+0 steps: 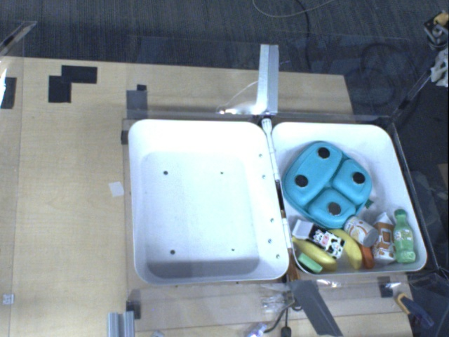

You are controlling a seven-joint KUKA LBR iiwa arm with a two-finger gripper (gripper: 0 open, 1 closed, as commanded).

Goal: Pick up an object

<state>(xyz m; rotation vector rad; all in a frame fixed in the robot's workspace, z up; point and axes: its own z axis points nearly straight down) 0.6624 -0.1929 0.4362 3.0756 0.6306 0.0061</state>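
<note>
The right bin [382, 140] holds a large teal lid-like piece [328, 181] with three dark holes, lying near its middle. Along the bin's front edge lie a yellow banana [347, 244], a small black-and-white box [326, 240], a yellow-green rounded piece [314, 258], a white and orange carton [382, 235] and a green bottle [402, 236]. These small items are packed close together and touch one another.
The left bin [200, 199] is a shallow white tray with a few small dark dots on its floor. A metal post [269, 79] stands behind the divide between the bins. Black tape marks [70, 81] lie on the wooden bench at far left.
</note>
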